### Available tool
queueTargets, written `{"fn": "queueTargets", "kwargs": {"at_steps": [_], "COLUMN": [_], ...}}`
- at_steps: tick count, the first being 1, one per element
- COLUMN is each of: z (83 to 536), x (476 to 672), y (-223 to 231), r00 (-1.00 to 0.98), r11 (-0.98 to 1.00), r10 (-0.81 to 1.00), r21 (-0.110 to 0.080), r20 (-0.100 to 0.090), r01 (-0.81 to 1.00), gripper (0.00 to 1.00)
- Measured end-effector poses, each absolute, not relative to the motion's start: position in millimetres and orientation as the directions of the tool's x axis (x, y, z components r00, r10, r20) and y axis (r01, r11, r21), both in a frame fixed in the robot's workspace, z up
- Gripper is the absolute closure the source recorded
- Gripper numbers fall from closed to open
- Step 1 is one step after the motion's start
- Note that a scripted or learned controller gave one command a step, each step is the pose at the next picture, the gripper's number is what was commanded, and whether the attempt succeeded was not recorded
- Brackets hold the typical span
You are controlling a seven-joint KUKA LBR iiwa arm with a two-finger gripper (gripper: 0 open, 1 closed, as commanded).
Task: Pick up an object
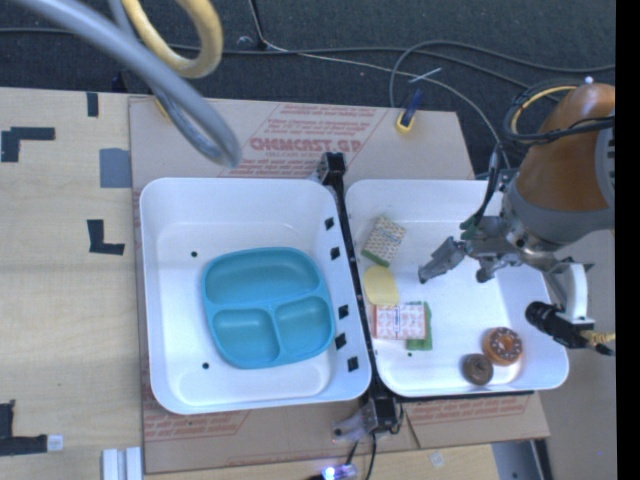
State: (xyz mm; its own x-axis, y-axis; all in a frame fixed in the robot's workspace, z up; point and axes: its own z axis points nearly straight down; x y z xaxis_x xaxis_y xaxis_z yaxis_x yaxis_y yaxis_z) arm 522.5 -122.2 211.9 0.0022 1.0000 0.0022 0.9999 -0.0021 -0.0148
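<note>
Gripper (462, 258) at right of frame, over right bin (452, 200) — fingers spread, nothing held; snack packet (400, 322) and doughnut (502, 346) untouched — pick not begun.

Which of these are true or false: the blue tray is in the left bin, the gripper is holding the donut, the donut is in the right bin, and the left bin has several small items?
1. The blue tray lies in the left bin. True.
2. The gripper holds the donut. False: the donut lies apart from it.
3. The donut is in the right bin. True.
4. The left bin holds several small items. False: they are in the right bin.
</note>
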Motion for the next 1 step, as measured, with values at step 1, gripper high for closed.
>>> {"fn": "queueTargets", "kwargs": {"at_steps": [1], "z": [218.6], "x": [525.3], "y": [-121.8], "r00": [-0.002], "r11": [0.002], "r10": [1.000], "r21": [-0.002], "r20": [0.001], "r01": [1.000], "gripper": [0.00]}}
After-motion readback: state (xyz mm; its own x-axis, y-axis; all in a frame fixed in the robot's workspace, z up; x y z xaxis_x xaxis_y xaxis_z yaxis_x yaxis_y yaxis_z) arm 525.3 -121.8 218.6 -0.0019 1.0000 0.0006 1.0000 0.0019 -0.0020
